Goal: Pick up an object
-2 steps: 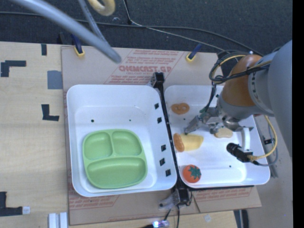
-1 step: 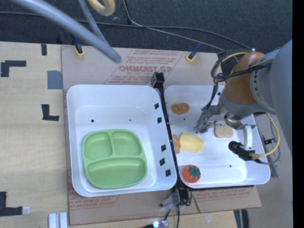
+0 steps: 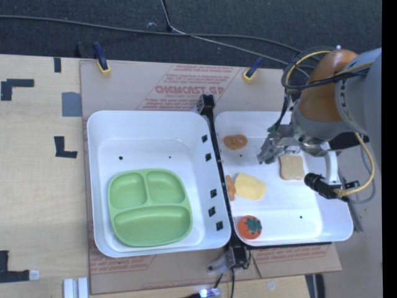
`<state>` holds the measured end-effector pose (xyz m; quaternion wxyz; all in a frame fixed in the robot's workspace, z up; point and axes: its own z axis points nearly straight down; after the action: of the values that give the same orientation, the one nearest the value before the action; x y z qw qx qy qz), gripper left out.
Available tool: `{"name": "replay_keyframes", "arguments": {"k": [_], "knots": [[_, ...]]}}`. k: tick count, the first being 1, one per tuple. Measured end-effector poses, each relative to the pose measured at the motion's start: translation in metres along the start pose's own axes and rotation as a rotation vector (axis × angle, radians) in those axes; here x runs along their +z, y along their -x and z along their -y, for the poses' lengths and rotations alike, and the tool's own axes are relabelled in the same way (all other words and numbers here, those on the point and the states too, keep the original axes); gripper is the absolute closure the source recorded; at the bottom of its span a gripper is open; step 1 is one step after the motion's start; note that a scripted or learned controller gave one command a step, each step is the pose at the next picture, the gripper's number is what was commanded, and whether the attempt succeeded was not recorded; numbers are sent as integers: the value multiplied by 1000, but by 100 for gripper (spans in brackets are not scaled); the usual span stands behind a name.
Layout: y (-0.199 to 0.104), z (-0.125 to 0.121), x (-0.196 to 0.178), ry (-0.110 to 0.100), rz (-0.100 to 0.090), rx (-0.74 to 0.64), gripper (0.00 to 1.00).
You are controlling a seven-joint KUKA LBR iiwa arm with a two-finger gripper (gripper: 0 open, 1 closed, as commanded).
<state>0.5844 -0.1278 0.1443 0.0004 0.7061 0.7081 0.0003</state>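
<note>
- One arm (image 3: 338,98) enters from the right edge of the frame, grey with an orange band at upper right, its wrist bent down over the right bin (image 3: 310,225).
- The gripper (image 3: 268,154) hangs low over the upper middle of that bin, pointing toward the frame's left; whether it is open or closed cannot be told, and nothing is seen held in it.
- Yellow and black cables loop around the wrist.
- Right bin contents: a slice of toast (image 3: 291,167) just right of the gripper; a small brown pastry (image 3: 235,142) to its upper left; a yellow block (image 3: 250,186) with an orange piece (image 3: 230,187) beside it near the divider; a tomato (image 3: 250,226) at lower centre.
- Left bin (image 3: 99,129) holds a green divided plate (image 3: 149,207) in its lower half.
- Both bins rest on a cardboard sheet (image 3: 180,85) with red printing, fixed by two clamps along its top edge.
- The sheet lies on a pale wooden bench (image 3: 37,185) marked with black tape; dark carpet (image 3: 93,11) and a cable fill the top of the frame.
</note>
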Motion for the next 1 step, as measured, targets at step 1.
{"name": "replay_keyframes", "arguments": {"k": [1], "knots": [[-4, -3, -61, 2, 1, 0, 100]]}}
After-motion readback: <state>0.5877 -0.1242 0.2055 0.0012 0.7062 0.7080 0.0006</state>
